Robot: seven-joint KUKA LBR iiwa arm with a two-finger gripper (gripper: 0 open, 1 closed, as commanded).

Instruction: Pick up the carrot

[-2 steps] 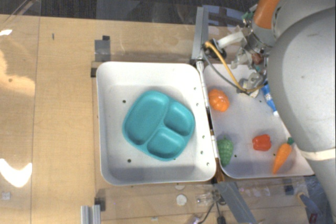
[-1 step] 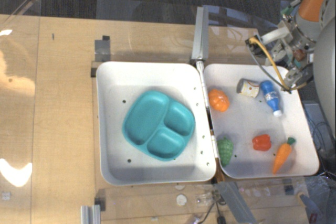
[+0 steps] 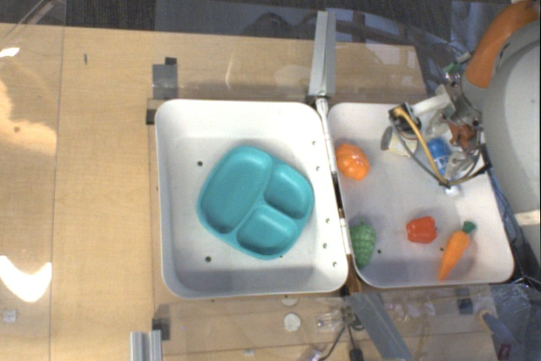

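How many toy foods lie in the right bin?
4: an orange fruit by the left wall, a green vegetable below it, a red pepper, and the carrot near the bottom right corner.

You will find no writing, label, brand, number or sign that can be read anywhere here.
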